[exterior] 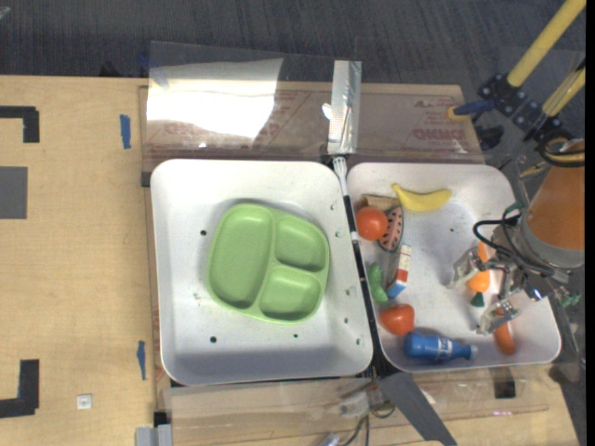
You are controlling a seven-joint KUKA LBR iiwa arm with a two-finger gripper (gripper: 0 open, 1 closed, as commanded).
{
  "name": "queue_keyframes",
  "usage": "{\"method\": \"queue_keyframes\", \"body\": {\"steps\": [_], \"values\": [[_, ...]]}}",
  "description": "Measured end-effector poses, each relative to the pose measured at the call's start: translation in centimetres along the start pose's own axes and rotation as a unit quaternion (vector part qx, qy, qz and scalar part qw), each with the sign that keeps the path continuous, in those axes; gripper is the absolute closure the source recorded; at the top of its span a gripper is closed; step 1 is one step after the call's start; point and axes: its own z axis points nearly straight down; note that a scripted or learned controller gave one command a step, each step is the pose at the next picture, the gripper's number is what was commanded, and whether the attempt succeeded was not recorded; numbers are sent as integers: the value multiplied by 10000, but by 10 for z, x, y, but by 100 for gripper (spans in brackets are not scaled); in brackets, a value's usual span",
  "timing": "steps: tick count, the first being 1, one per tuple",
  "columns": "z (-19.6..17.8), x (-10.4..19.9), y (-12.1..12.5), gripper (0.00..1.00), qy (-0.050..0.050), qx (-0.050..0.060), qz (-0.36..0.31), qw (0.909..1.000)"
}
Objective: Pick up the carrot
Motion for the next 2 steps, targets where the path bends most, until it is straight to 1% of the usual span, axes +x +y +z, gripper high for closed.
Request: {"method": "queue_keyframes", "body": {"steps": [1,2], "values": [[-12,-4,1,100,-44,20,-10,10000],[-101,-27,21,100,-30,20,-1328,9911]]}}
